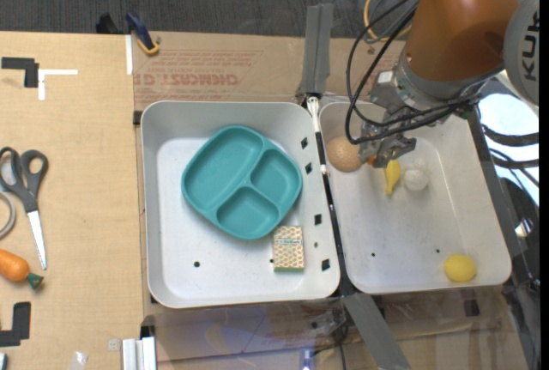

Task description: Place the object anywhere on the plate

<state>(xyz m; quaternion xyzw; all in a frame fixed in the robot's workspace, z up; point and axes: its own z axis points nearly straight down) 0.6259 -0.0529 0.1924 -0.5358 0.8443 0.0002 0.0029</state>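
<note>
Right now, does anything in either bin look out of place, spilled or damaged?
Nothing looks spilled or broken. The teal plate sits tilted in the left bin with a small patterned packet beside it, not on it. The egg, banana and lemon lie loose in the right bin.

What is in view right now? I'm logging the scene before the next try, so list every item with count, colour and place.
plate: 1, teal, three compartments, left bin
small box: 1, yellow-green patterned, left bin, just off the plate's lower right rim
egg-like ball: 1, tan, right bin, upper left
banana-like piece: 1, yellow, right bin, below the gripper
pale ball: 1, white, right bin, beside the yellow piece
lemon-like ball: 1, yellow, right bin, lower right
scissors: 1, grey handles, bench at left
carrot: 1, orange, bench at lower left
clamp: 1, blue, bench top edge
gripper: 1, dark, over the right bin's upper part
</note>
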